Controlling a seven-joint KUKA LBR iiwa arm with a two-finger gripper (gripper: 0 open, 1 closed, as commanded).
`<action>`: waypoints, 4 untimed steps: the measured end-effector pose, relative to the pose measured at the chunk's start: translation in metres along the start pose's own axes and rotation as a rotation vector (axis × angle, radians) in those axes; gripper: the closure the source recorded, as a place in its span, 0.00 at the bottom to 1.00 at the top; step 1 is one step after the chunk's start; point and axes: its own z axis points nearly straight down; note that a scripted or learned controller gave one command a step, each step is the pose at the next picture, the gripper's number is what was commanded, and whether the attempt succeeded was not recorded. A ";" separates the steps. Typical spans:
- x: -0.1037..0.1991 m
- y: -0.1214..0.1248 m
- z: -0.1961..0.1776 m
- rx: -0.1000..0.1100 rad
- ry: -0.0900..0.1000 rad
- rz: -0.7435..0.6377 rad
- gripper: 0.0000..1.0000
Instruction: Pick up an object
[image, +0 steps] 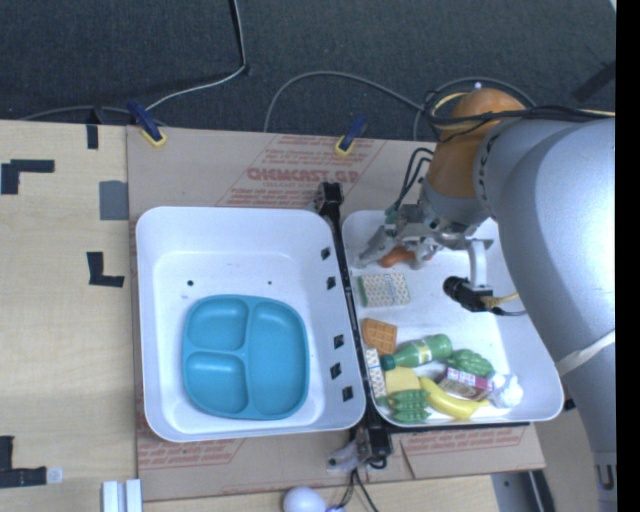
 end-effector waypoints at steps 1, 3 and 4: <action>0.000 0.000 0.000 0.000 0.001 -0.001 0.00; 0.001 0.000 0.000 0.000 0.001 0.000 0.00; 0.001 0.000 0.000 -0.001 -0.001 0.001 0.00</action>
